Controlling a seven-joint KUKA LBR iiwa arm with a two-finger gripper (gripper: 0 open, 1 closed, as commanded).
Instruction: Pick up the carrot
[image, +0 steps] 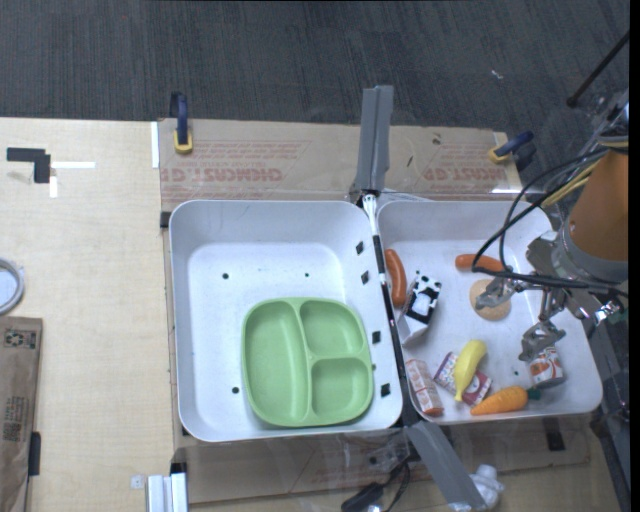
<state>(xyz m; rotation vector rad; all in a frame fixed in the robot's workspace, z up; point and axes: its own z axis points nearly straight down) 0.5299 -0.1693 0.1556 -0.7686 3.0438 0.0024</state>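
Gripper (541, 335) hangs low over the right side of the right bin (437, 214), fingers pointing down toward a small red-and-white packet (546, 371); can't tell how far open they are, too small and cluttered w/ cables, and nothing is clearly seen between them. Carrot (499, 401) is a short orange cone, smooth, fat end to the right and tapering to the left, lying nearly flat along the bin's front wall. It sits below and a bit left of the gripper, near but apart from it, just beside the red-and-white packet and just right of a yellow banana (467, 364). Other bits in the right bin: a red sausage (397, 276) by the left wall, a black-and-white cow toy (423, 299), a tan round piece (491, 299), an orange-red item (476, 263) further back, and a red wrapped bar (424, 387) at front left; its print is too small to read. Left bin (190, 300) holds a green divided plate (307, 361) w/ three compartments. Cardboard (260, 156) behind the bins carries red lettering, upside down from here, not readable for sure.
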